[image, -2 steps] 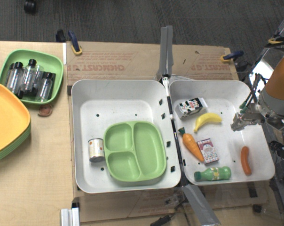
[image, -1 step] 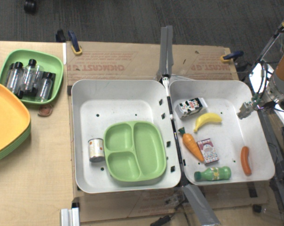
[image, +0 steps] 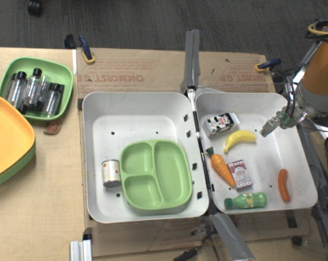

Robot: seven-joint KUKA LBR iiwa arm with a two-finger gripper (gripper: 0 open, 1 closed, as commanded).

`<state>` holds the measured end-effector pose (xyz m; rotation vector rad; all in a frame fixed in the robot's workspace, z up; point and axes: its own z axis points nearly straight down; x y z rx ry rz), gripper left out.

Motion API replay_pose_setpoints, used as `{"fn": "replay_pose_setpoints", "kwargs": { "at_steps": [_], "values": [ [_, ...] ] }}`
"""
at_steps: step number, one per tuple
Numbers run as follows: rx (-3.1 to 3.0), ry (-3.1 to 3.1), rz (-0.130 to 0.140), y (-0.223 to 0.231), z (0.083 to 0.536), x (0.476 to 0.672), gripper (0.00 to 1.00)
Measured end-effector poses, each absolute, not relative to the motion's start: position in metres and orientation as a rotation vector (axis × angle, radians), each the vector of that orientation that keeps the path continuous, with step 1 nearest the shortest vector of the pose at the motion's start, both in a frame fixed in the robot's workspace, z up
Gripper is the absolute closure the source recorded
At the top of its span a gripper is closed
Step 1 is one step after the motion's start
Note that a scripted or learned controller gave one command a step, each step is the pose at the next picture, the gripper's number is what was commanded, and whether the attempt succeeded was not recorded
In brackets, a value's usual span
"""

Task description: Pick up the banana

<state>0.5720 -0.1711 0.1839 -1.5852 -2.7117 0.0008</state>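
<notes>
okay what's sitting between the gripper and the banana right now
Nothing: in the camera view, bare white floor of the right bin separates the gripper from the banana.

Two shallow white plastic bins: the left [image: 93, 145] holds one green three-compartment tray [image: 155, 174] and one small metal can [image: 111, 173]. The right [image: 300, 162] holds one yellow banana [image: 239, 140], one orange carrot [image: 223, 169], one red sausage [image: 284, 185], one green bottle [image: 245, 201] and two small printed cartons [image: 220, 123] [image: 239, 174]. Upper left of frame: one green square dish [image: 63, 78] with four dark-capped vials [image: 33, 93].

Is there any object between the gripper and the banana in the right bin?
Nothing visible does. The gripper is right of the banana, with bare bin floor between them. The card box and carrot lie on the banana's other sides.
</notes>
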Motion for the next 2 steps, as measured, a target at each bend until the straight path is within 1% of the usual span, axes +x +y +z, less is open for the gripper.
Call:
{"fn": "replay_pose_setpoints", "kwargs": {
  "at_steps": [1, 2],
  "values": [
    [-1.401, -2.815, 0.001, -0.223, 0.114, 0.608, 1.00],
    [-1.885, -2.517, 0.001, -0.222, 0.092, 0.652, 1.00]
  ]
}}
